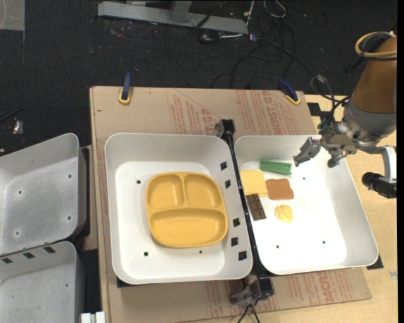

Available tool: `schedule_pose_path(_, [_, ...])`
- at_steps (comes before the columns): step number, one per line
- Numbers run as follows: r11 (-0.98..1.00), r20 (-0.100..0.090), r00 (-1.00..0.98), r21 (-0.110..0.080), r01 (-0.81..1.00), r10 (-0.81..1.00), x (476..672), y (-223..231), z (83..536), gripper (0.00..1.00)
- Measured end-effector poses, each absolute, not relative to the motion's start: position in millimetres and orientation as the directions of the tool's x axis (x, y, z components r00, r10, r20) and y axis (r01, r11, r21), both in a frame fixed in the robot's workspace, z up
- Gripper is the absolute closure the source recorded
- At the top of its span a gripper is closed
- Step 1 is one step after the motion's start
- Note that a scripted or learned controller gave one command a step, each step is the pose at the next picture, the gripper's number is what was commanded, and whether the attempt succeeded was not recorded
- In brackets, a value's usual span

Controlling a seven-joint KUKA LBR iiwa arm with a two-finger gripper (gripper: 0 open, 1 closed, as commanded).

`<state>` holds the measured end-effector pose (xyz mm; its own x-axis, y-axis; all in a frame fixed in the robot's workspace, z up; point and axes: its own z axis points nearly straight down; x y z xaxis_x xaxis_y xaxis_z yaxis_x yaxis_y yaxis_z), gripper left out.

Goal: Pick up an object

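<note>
Nothing is picked yet: we hover our gripper (320,152), spread and bare, beside the green piece (276,167).

Dark speckled floor (57,57) all round, cables (265,19) and a grey bar (170,16) along the top, brown cardboard sheet (189,107) clamped by two blue-yellow clips (125,88).

A single fixed camera is mounted above the bench (189,101) and looks down at a slant, far enough back to take in both white bins whole plus dark floor beyond. The gripper (320,153) sits at the frame's upper right; the right bin (328,249) lies below it, the left bin (126,189) farther left.
</note>
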<state>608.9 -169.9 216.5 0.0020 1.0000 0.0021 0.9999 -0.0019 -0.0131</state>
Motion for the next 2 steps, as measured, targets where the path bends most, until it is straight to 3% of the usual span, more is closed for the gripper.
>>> schedule_pose_path(1, [0.001,0.000,-0.001,0.000,1.000,1.000,611.8,-169,225,0.00])
schedule_pose_path(2, [0.000,0.001,0.000,-0.004,1.000,1.000,604.3,-163,176,0.00])
